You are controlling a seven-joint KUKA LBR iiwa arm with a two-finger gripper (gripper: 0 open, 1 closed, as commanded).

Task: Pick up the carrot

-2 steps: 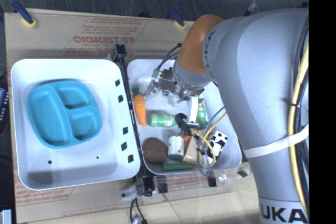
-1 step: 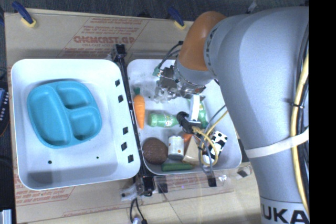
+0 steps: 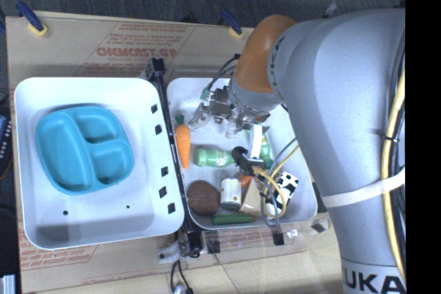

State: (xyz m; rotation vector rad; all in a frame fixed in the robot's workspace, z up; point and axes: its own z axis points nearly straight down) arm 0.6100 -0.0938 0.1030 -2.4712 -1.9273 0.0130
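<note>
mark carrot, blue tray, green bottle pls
carrot (image 3: 182, 144), camera view, mid-body, at the right bin's left wall.
blue tray (image 3: 83, 148), camera view, its centre, in the left bin.
green bottle (image 3: 212, 158), camera view, its middle, lying beside the carrot.

gripper (image 3: 222, 115) over right bin (image 3: 180, 89), carrot (image 3: 182, 146) just left below it, bottle (image 3: 213, 158) beneath it, divided tray (image 3: 83, 148) far left in left bin (image 3: 27, 100)

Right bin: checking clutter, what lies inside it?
Carrot, green bottle, brown ball, small can, green stick. The arm covers the right side.
</note>
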